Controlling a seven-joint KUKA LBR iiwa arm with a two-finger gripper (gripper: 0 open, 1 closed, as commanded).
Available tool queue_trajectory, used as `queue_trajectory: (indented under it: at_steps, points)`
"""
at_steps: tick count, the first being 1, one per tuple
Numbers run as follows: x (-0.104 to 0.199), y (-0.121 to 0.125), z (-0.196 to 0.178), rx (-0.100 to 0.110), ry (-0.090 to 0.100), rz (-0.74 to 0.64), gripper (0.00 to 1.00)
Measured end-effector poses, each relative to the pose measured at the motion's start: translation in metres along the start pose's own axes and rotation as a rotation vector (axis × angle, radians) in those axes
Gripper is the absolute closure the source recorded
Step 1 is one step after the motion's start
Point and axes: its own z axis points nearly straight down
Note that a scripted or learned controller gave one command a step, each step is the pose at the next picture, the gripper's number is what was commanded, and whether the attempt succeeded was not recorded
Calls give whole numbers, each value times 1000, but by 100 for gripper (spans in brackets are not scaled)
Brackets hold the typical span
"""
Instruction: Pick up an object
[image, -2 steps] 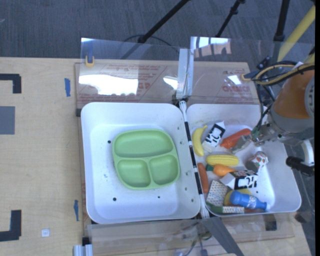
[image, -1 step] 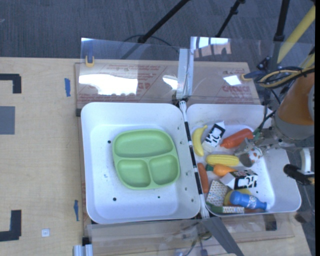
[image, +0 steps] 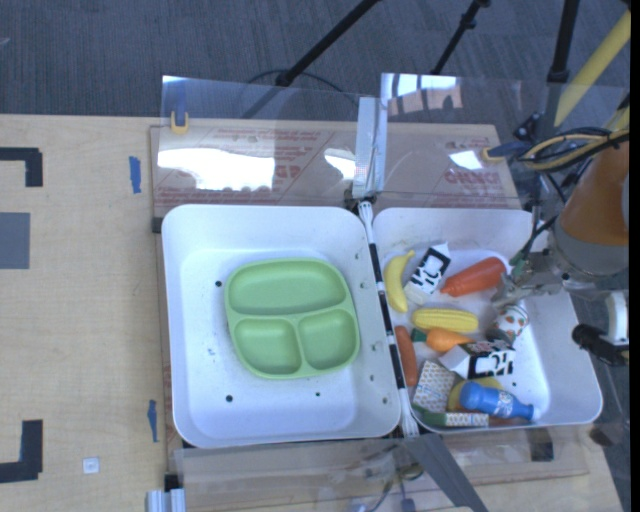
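The right bin holds a pile of toy food. A yellow banana lies at its left, next to a black-and-white tagged card. An orange-red carrot-like piece lies near the middle, with a yellow corn cob below it. A blue bottle lies at the front. My gripper hangs low over the bin's right half, just right of the orange-red piece and just above a small white-and-orange round toy. Nothing shows as held.
The left bin holds a green three-compartment plate. A thin orange stick and a checkered piece lie by the divider. Clear panels stand behind both bins. Cables hang at the right rear.
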Motion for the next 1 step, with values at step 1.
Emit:
queue_trajectory:
  at_steps: [1]
  points:
    - [-4, 0, 11, 1, 0, 60, 100]
